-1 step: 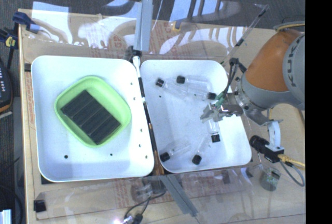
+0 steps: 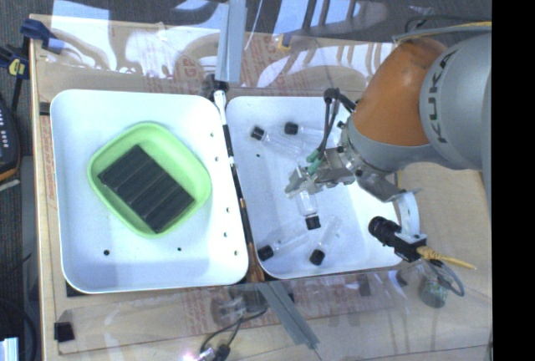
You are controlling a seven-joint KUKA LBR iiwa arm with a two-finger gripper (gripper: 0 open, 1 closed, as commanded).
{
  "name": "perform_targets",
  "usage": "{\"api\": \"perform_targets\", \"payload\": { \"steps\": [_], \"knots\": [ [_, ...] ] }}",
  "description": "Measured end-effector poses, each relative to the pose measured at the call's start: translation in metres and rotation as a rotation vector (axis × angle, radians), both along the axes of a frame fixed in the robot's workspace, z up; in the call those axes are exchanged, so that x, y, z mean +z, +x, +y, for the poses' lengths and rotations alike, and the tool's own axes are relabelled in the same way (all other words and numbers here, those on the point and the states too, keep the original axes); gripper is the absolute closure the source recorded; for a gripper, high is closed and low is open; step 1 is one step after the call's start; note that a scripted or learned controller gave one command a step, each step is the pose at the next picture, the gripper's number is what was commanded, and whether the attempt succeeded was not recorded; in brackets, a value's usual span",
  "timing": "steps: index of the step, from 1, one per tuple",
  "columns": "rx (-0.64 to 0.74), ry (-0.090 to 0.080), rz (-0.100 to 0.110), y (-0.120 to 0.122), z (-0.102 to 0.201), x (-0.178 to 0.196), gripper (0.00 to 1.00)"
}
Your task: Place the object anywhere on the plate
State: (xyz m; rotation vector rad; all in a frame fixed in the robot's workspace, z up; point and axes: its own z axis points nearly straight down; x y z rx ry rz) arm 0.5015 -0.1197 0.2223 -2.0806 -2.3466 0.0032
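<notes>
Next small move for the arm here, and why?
Probably a short straight descent onto the clear black-capped vial lying just under the gripper in the right bin. Nothing is visibly held yet, and the green plate carries only a dark ridged slab.

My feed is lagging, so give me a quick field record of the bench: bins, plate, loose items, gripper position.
left bin: holds the green plate
plate contents: dark ribbed slab, lying in the middle
right bin: scattered clear vials with black caps
gripper: over the middle of the right bin, right beside the nearest vial
task status: no vial on the plate
</notes>
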Motion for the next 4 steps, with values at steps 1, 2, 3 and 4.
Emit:
{"api": "perform_targets", "payload": {
  "steps": [1, 2, 3, 4],
  "knots": [
    [0.235, 0.000, 0.001, 0.014, 0.090, -0.032, 1.00],
    [0.234, 0.000, 0.000, 0.014, 0.090, -0.032, 0.00],
    [0.221, -0.001, -0.004, 0.024, 0.032, -0.031, 0.00],
    [0.161, -0.002, -0.007, 0.005, -0.023, 0.064, 0.00]
  ]
}}
